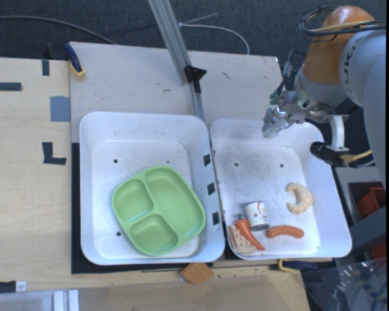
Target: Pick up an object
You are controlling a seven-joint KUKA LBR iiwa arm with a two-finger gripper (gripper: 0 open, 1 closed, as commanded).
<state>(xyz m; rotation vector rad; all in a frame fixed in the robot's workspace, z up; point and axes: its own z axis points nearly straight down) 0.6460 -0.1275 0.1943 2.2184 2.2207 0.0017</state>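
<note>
The right bin [279,157] holds a tan croissant-shaped piece [299,197], a red sausage [285,232], a small white and grey can [255,214], an orange carrot [247,232] and a waffle-like slice [240,241], all near its front. My gripper [273,124] hangs over the bin's far edge, well away from these items, and nothing shows between its fingers. The grey arm with its orange band [334,41] comes in from the upper right.
A green divided plate [158,209] lies in the left bin [104,173]. A slanted metal pole [175,41] rises behind the bins. A brown cookie-like piece [196,273] sits on the bench in front of the bins.
</note>
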